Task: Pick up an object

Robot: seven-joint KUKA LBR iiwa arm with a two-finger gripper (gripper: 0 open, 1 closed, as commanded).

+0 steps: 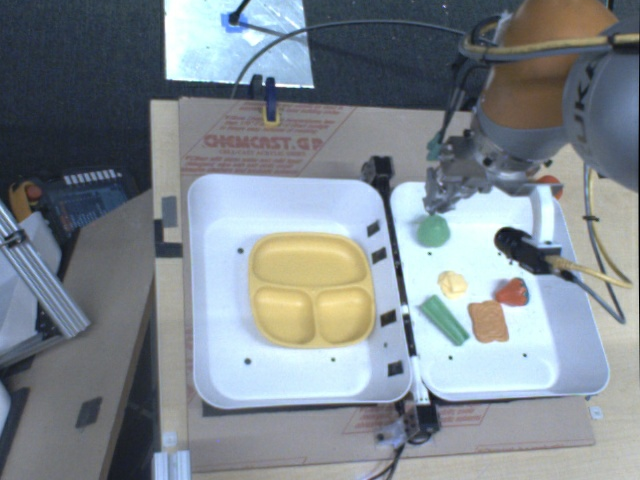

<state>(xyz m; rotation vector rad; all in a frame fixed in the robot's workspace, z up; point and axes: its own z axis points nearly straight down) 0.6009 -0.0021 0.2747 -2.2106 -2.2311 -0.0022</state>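
Note:
In the right bin (560, 368) lie several small things. A round green piece (433, 232) rests near the bin's back left corner. Nearer the front are a small pale yellow lump (452, 283), a green stick (443, 320), a tan ridged cracker-like piece (488, 321) and a red piece (512, 291). My gripper (437, 201) points down right over the round green piece, its tip at or just above the piece's top edge. Nothing appears lifted.
The left bin (215, 268) holds a yellow divided plate (308, 288). A black hinge strip (392, 268) runs between the bins. The grey and orange arm (540, 68) covers the right bin's back. A small red-orange bit (548, 180) peeks out beside it.

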